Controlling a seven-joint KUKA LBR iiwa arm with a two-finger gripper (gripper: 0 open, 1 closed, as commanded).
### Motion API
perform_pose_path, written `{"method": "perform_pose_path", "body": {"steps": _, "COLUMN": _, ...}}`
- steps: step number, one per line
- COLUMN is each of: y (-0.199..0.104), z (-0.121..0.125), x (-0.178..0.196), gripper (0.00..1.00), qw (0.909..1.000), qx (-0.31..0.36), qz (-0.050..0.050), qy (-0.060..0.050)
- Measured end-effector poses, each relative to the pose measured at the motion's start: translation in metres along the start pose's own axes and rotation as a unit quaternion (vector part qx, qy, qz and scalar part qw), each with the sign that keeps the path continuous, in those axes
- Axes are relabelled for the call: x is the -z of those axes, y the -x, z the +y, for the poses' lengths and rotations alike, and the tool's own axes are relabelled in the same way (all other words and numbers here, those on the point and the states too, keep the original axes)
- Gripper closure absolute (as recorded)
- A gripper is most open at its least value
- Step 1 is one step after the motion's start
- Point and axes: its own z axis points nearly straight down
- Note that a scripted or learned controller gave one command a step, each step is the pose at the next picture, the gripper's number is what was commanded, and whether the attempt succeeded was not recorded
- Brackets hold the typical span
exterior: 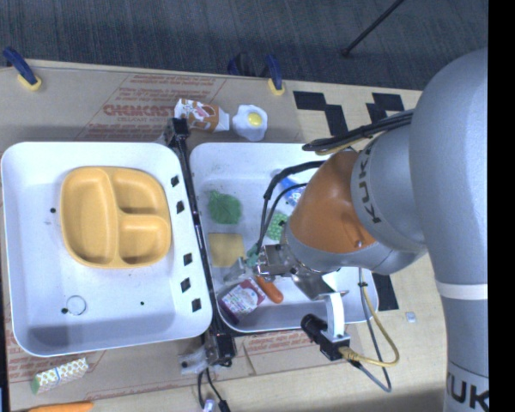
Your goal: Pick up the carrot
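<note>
The carrot (271, 292), a small orange piece, lies near the front of the right bin (240, 157), beside a red-and-white packet (240, 299). My gripper (264, 271) hangs low over the bin, right above the carrot's upper end, and looks to be touching or nearly touching it. The orange-banded wrist and the grey arm hide most of the gripper and the bin's right half.
A green broccoli piece (225, 207) and a pale yellow block (226, 249) lie in the right bin, left of the gripper. The left bin (26, 256) holds a yellow divided tray (116, 215). A small bottle (197, 114) and an egg toy (251, 121) sit behind the bins.
</note>
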Motion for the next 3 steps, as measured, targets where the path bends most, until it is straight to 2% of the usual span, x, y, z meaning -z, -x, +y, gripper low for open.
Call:
{"method": "perform_pose_path", "body": {"steps": 1, "y": 0.0, "z": 0.001, "x": 0.01, "gripper": 1.0, "qw": 1.0, "qx": 0.002, "qz": 0.0, "qy": 0.0}}
{"method": "perform_pose_path", "body": {"steps": 2, "y": -0.016, "z": 0.001, "x": 0.094, "gripper": 1.0, "qw": 0.9887, "qx": -0.15, "qz": 0.0, "qy": 0.002}}
{"method": "perform_pose_path", "body": {"steps": 3, "y": -0.061, "z": 0.001, "x": 0.15, "gripper": 1.0, "qw": 0.9956, "qx": -0.093, "qz": 0.0, "qy": 0.003}}
